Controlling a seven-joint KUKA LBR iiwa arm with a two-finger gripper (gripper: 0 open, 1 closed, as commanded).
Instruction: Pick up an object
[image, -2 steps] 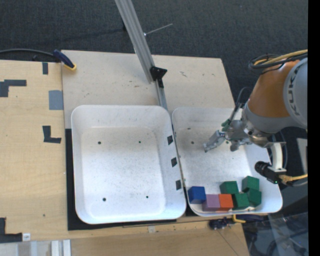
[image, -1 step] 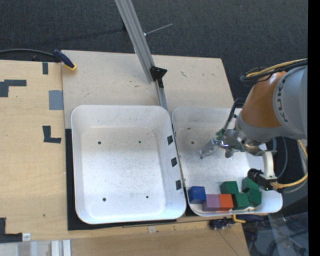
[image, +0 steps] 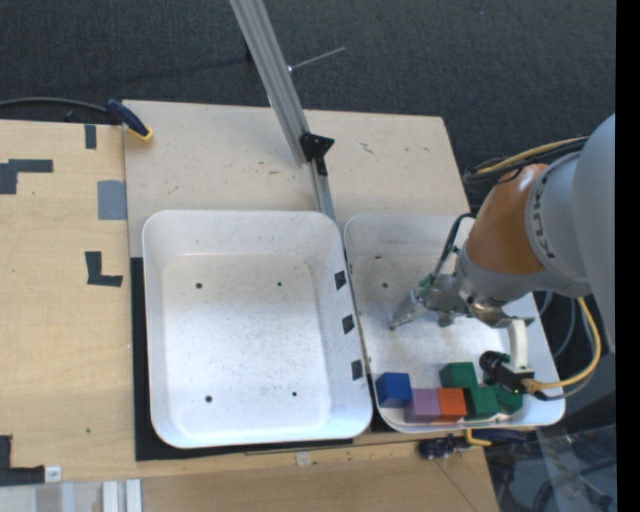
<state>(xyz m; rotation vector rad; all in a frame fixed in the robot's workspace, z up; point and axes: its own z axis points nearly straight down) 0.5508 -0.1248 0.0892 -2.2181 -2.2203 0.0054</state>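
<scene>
White bins number two: left bin (image: 245, 320) and right bin (image: 385, 255). Along the right bin's near edge lie one blue block (image: 393, 388), one purple (image: 426, 403), one orange (image: 452, 402), two green (image: 470, 388). The gripper (image: 408, 312) hovers apart, fingers spread, holding nothing; the arm hides its wrist.

A robotics lab: plywood bench (image: 250, 165) with tape marks, white bins (image: 160, 300), trailing cables (image: 585, 345).

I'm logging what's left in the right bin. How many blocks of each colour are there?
Blue block: 1
Purple block: 1
Orange block: 1
Green blocks: 2, as far as the view lets me tell them apart
Total: 5, all clustered at the near edge of the right white bin.
</scene>
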